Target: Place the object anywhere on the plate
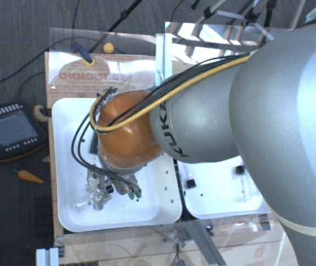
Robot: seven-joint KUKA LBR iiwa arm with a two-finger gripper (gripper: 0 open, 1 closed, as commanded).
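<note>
Far left of the frame, a handheld control pad (pixel 11 131) lies on the dark floor, off the bench and no part of my job.

Moving right, here's the left bin (pixel 146 206), and that's where I am. My gripper (pixel 99 195) hangs low over the bin's lower-left floor, a tangle of metal and cables under my orange band (pixel 127 129). Is it open or closed? From this angle I can't tell; it's too cluttered and blurred. A pale, glassy shape (pixel 82 204) sits just beside the tip, toward the lower left. It may be the object, but I can't make it out, nor whether I'm touching it.

The plate? I can't pick one out. My own wrist covers the middle of this bin, so it could well be under me.

Right again, the right bin (pixel 218 203) carries a couple of small dark bits (pixel 190 183) on its floor, well apart from me.

My call is that nothing is visibly placed on a plate, so the job is at the grasp stage at best, with lift, carry and release all left.
</note>
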